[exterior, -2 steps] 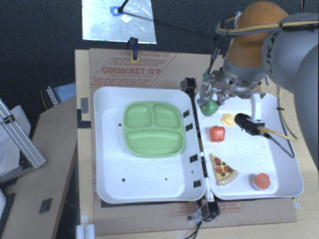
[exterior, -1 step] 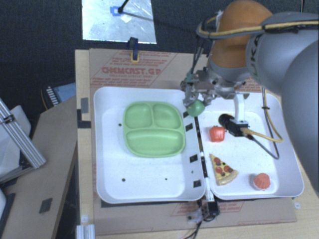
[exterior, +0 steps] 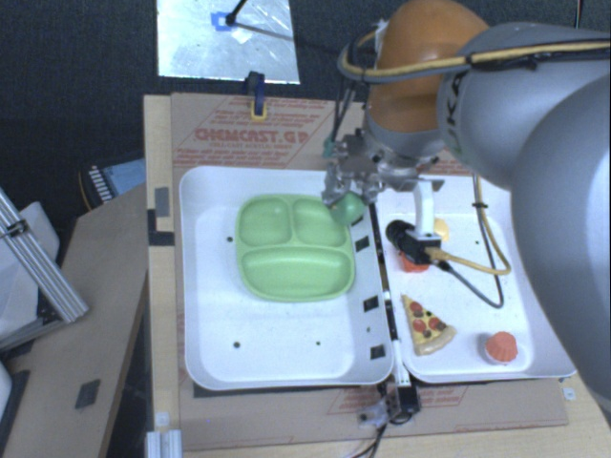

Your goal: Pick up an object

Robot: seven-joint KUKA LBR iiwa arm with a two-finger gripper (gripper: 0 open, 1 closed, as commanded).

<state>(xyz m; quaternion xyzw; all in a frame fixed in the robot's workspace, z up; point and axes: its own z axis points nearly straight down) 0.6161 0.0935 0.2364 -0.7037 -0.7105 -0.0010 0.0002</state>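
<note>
Where the pincer [exterior: 344, 197] grips it, the small round ball [exterior: 349, 208] looks pale green.

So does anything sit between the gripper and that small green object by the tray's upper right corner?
Nothing visible does. The gripper is right at the small green object, over the upper right corner of the green divided tray in the left bin.
</note>
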